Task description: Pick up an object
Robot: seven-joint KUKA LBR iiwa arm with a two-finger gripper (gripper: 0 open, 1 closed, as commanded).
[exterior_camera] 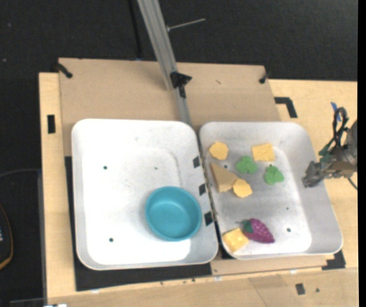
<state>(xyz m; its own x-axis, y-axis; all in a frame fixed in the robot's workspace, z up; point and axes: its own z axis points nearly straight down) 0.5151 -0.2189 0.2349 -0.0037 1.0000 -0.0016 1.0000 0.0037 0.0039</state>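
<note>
The grey end effector (315,173) is hovering at the right white bin's (297,232) right rim, its opening impossible to tell, well apart from the purple grape-shaped toy (259,230).

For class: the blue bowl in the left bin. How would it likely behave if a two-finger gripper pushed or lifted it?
The blue bowl looks like moulded plastic, so probably stiff and light. It sits upright on the left bin floor, so a push would likely slide it rather than tip it. Its smooth rounded wall may slip; pinching the rim seems safer.
</note>
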